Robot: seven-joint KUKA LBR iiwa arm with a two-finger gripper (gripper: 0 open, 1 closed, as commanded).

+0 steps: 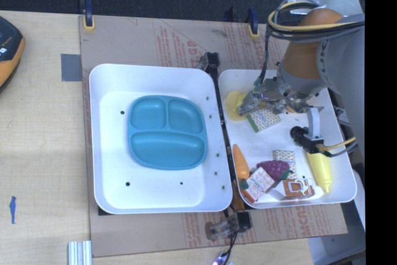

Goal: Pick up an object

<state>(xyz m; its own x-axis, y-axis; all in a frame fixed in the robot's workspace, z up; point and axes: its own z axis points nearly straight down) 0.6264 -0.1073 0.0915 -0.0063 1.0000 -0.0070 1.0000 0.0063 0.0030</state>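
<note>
My gripper [268, 103] hangs low over the far part of the right bin [345, 194], under the grey wrist and its orange band. Just below it lies a small patterned packet [266, 120], and a yellow round piece [234, 102] sits to its left by the bin wall. I cannot tell whether the gripper touches either one. Nearer the front lie an orange carrot [240, 162], purple grapes [276, 168], small printed boxes [261, 182] and a yellow bottle [320, 169].
The left bin [105, 133] holds a blue divided plate [167, 132]. A black cable and fitting [304, 134] hang by the bottle. Clamps stand at the board's far edge. A yellow and black device [7, 49] lies at far left.
</note>
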